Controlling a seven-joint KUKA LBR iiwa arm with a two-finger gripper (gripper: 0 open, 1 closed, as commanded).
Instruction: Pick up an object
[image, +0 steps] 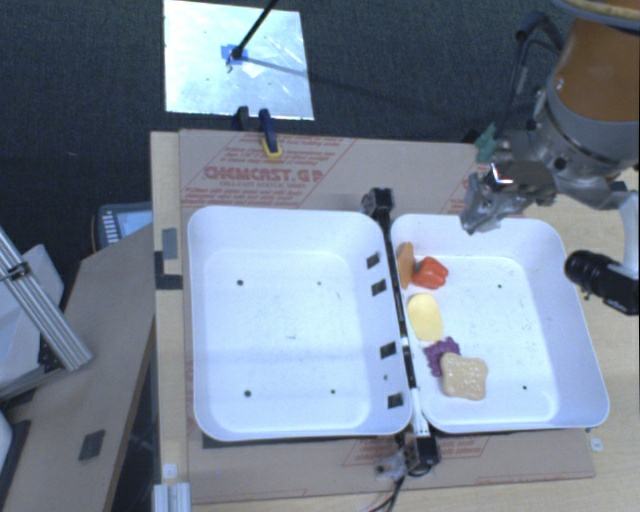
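In the right bin (560, 300), along its left side, lie several small items: an orange sausage-shaped piece (405, 264), a red-orange piece (430, 271), a yellow oval piece (425, 317), a purple piece (440, 354) and a tan biscuit-like piece (464, 377). My gripper (483, 213) hangs over the back rim of the right bin, up and to the right of the red-orange piece. Nothing shows between its fingers, and their spacing is too unclear to judge.
The left bin (290, 320) lies beside the right one, joined by a black clipped divider (390, 300). Both rest on a cardboard sheet (270, 165). A shiny metal plate (240, 60) lies at the back. A metal rail (35, 300) stands at the far left.
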